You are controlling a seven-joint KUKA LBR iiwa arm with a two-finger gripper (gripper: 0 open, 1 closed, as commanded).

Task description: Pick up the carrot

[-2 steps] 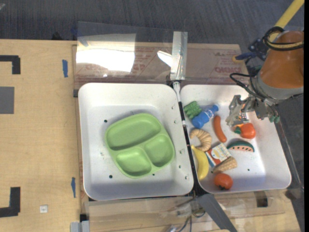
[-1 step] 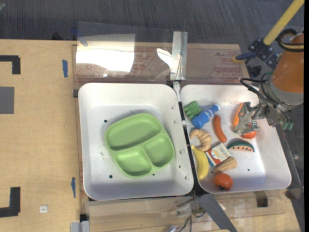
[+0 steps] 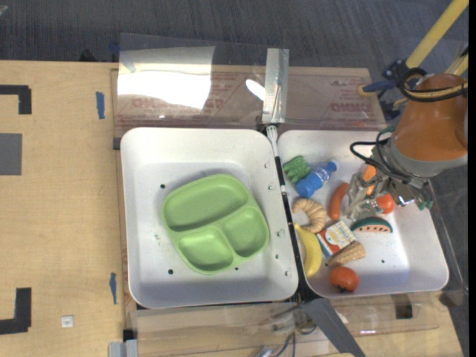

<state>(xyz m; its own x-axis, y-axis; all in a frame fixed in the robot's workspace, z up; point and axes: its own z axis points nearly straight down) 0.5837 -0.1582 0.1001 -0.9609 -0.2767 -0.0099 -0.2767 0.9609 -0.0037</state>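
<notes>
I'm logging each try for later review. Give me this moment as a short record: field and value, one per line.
tool: low over the right bin, among the toys
arm: reaching in from the view's right
carrot: orange, in the right bin, just left of the tool
held: cannot tell
near carrot: blue bottle, green toy, pretzel, watermelon slice
also in right bin: banana, tomato
left bin: holds a green divided plate

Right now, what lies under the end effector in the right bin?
Under the end effector an orange piece, likely the carrot, and a watermelon slice show; its body covers part of both.
</notes>
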